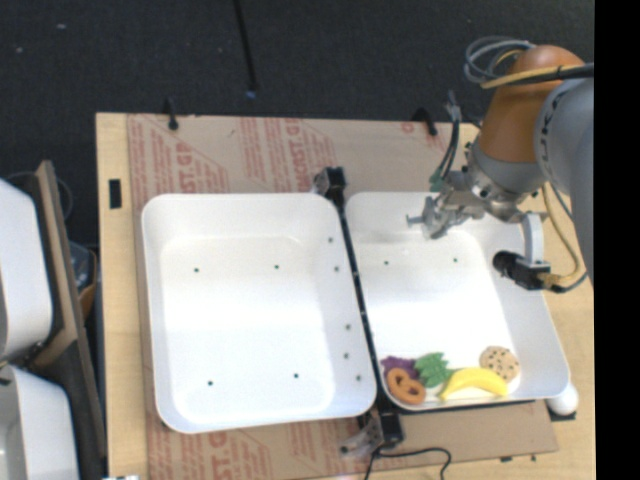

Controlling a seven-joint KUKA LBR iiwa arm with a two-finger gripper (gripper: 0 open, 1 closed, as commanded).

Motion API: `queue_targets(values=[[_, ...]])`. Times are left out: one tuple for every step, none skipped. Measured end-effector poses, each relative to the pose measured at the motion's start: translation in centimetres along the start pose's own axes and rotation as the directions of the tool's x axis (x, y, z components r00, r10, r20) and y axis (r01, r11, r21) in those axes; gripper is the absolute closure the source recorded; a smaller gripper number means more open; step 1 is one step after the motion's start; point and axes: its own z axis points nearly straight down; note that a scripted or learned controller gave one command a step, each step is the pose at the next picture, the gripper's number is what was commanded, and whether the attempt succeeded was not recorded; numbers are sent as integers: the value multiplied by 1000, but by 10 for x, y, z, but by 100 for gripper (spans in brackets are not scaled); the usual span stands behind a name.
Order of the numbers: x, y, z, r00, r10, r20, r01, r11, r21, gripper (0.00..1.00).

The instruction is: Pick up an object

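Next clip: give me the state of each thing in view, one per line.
claw: over the right bin's far end, nothing seen in it
banana: lying flat at the right bin's near edge
cookie: flat, beside the banana
pretzel: flat, near left corner
green piece: between pretzel and banana
left bin: level on the bench

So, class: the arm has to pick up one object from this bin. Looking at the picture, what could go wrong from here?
1. The banana, cookie, pretzel and green piece crowd together in the right bin's near corner, so a grab may catch two or push them apart.
2. They sit close to the bin wall, which may block the descent.
3. The gripper hangs at the far end, so a long reach is needed.
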Motion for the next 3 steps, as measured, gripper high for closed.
queue_targets(values=[[2, 1, -63, 1000, -1, 0, 1, 1000, -1, 100], [1, 1, -69, 1000, -1, -1, 1, 1000, 5, 100], [62, -9, -71, 1000, -5, -2, 5, 1000, 5, 100]])
